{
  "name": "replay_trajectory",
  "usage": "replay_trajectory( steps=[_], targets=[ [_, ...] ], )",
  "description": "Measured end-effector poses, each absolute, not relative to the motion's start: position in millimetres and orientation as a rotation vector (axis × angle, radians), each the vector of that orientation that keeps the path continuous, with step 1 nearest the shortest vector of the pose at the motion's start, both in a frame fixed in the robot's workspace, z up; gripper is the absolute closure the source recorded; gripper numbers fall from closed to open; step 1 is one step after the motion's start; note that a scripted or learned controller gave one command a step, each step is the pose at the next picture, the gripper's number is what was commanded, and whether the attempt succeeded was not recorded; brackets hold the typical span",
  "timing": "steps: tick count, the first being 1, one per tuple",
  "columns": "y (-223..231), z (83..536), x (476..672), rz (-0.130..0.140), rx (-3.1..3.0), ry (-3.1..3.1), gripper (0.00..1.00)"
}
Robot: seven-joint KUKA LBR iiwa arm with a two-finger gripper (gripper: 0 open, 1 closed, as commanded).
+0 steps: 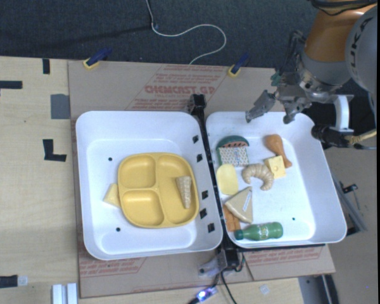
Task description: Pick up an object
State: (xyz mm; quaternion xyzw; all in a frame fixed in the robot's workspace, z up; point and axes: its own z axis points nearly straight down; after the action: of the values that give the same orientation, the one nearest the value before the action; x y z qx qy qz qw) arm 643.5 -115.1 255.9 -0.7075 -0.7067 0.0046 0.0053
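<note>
Hand (273, 109) sits over the far edge of the right bin (323, 189), fingers spread, nothing between them. Food items are piled in that bin's left half: croissant (259, 175), drumstick (277, 147), green bottle (261, 232) at the near edge. Left bin (92, 170) holds a yellow divided tray (153, 189).

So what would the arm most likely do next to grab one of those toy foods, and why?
Probably swing forward and down into the right bin. The gripper hangs open above that bin's back rim with nothing between its fingers, and the closest food is the drumstick, lying a little apart from the croissant. That seems the easiest first target, though the pile beyond is crowded.
</note>
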Motion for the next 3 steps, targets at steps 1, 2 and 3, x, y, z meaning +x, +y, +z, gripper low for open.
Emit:
replay_trajectory(
  steps=[1,2,3],
  targets=[
    [-114.9,263.5,645.6,0.002,-2.219,-2.222,0.0],
    [-117.7,202.2,651.5,0.009,-2.217,-2.22,0.0],
    [-110.4,138.8,648.4,0.009,-2.215,-2.22,0.0]
  ],
)
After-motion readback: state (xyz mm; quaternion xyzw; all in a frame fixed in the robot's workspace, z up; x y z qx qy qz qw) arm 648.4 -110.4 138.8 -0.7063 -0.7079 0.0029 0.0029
